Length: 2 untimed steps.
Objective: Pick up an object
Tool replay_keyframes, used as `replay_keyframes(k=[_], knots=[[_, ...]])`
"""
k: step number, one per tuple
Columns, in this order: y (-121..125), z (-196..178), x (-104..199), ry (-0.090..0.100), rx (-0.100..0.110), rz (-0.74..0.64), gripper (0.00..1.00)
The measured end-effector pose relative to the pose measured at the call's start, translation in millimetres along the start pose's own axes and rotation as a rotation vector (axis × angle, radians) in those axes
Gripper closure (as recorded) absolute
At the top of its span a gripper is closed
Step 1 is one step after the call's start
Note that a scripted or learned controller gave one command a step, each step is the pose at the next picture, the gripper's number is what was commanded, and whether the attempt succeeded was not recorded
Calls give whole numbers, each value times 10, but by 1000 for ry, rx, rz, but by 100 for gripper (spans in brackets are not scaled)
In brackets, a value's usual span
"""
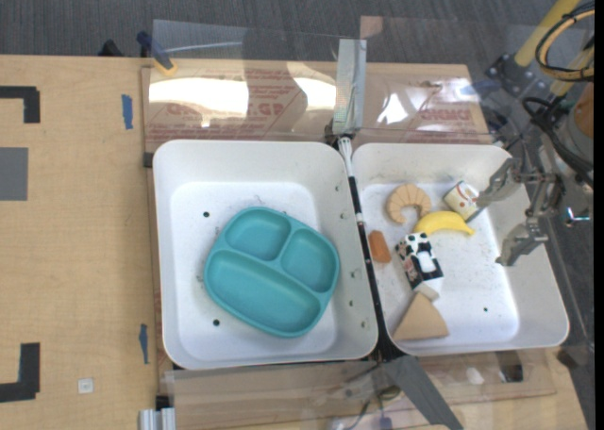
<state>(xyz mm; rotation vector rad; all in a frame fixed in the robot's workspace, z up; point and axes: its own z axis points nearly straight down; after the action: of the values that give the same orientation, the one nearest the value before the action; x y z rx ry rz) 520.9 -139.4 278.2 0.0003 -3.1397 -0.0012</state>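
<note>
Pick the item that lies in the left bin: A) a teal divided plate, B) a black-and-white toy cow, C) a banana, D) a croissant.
A: the teal divided plate lies in the left bin, while the banana, croissant and toy cow all lie in the right bin.

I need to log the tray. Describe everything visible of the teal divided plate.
The teal divided plate looks like smooth matte plastic, rounded, with three compartments: one large, two smaller. It lies flat and right side up, turned at an angle, in the middle of the left bin. Nothing rests in it or touches it besides the bin floor.
</note>
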Motion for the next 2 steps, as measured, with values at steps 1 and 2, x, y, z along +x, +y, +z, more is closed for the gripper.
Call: replay_keyframes(k=[1,2], knots=[[-531,405,-481,-3,1,174,0],[-453,1866,-213,-7,1,231,0]])
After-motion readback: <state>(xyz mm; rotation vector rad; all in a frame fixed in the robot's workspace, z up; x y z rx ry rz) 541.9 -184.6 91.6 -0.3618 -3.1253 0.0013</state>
